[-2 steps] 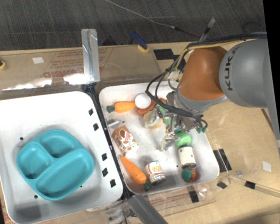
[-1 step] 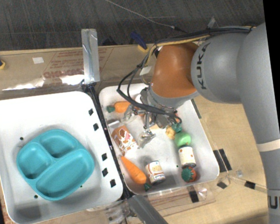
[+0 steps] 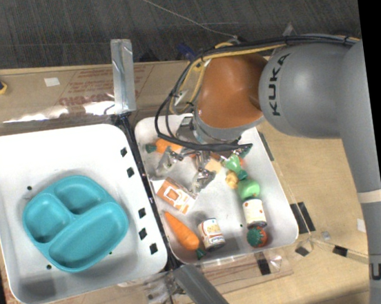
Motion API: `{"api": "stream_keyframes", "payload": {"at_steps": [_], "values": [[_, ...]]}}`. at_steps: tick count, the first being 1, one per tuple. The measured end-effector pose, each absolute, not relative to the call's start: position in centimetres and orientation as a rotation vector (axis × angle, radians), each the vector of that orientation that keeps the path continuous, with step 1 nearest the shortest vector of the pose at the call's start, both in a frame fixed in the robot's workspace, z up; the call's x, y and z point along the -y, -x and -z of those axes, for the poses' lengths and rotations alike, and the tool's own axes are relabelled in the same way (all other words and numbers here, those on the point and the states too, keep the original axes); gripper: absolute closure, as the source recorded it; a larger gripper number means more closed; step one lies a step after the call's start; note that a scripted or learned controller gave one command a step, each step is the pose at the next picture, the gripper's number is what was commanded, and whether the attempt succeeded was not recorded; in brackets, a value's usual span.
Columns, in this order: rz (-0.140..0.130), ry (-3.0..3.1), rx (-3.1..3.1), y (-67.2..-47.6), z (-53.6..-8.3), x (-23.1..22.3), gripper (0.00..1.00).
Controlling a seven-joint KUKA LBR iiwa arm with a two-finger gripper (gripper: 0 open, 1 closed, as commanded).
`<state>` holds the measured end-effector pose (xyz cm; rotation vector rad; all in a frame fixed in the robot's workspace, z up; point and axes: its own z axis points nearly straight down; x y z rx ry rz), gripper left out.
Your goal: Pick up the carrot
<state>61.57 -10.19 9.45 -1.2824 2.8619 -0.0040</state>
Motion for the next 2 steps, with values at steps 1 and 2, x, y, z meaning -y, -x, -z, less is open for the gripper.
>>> {"api": "stream_keyframes", "payload": {"at_steps": [1, 2], "values": [[-0.001, 1.541, -2.737, -60.5, -9.3, 9.4, 0.0], [0.002, 1.691, -2.644, -63.2, -9.4, 10.5, 0.0]]}}
